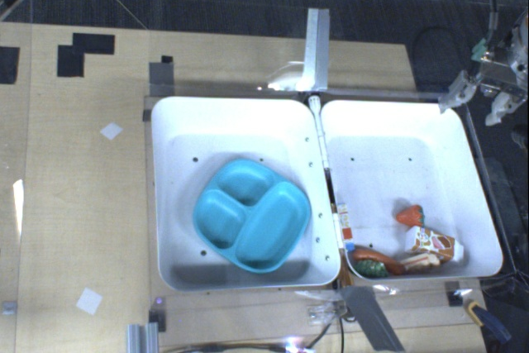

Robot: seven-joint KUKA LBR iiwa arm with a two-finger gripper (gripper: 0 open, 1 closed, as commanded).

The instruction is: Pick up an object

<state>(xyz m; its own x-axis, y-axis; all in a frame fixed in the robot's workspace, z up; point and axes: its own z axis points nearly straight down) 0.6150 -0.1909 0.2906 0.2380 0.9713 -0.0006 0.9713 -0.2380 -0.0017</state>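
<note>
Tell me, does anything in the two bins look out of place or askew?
Nothing looks damaged or spilled. The blue divided plate lies flat in the left bin. The small items are crowded into the near corner of the right bin, partly against its wall.

The bench (74, 202) is viewed from above, at a slant, by one fixed camera. Both white bins, left bin (169, 178) and right bin (446, 145), are taken in whole, from moderate height.
</note>
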